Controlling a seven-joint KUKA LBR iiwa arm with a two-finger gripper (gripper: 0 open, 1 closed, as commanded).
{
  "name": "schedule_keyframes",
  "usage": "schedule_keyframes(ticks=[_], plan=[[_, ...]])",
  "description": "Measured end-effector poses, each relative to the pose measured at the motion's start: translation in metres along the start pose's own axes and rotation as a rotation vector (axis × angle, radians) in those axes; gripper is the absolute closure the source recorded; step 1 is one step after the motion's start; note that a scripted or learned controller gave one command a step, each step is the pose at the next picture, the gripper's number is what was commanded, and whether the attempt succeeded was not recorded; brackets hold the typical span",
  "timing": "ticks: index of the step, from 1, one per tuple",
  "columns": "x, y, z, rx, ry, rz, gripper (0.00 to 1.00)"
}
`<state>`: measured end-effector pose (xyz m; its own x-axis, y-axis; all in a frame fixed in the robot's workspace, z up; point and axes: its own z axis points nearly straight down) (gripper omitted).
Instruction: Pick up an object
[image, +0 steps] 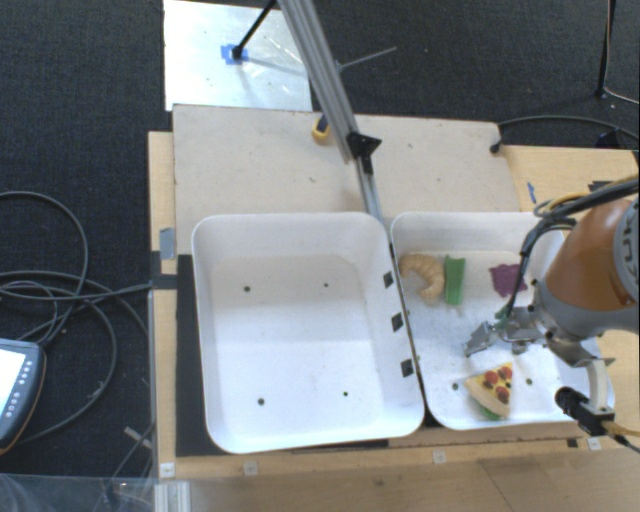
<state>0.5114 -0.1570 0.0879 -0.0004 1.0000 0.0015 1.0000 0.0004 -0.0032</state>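
No readable writing or brand marks anywhere; the black tabs along the divider between the bins are blank at this resolution.

Gripper (478, 340) sits low in the right bin (440, 415), metal fingers pointing left. Can't tell whether they're apart or together, too small and glare-washed. Nothing visibly between them.

Objects, all in the right bin: croissant (424, 275) near the back-left corner, touching a green block (455, 279) on its right; purple piece (505, 277) further right, partly cut off by the arm's cables; pizza slice (492, 389) near the front wall, just below the gripper and apart from it.

Arm (600, 270) covers the bin's right side; whatever's under it is hidden. Wrist hardware overhangs the front-right rim.

Left bin (230, 235) has a bare floor with a few dark dots. Open floor in the right bin lies between croissant and pizza slice, along the divider.
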Motion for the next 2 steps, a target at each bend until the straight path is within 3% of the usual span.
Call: schedule_keyframes(ticks=[1,2], plan=[[-0.001,0.002,-0.013,-0.006,-0.002,0.000,1.00],[0.001,0.001,-0.068,-0.010,-0.004,-0.004,1.00]])
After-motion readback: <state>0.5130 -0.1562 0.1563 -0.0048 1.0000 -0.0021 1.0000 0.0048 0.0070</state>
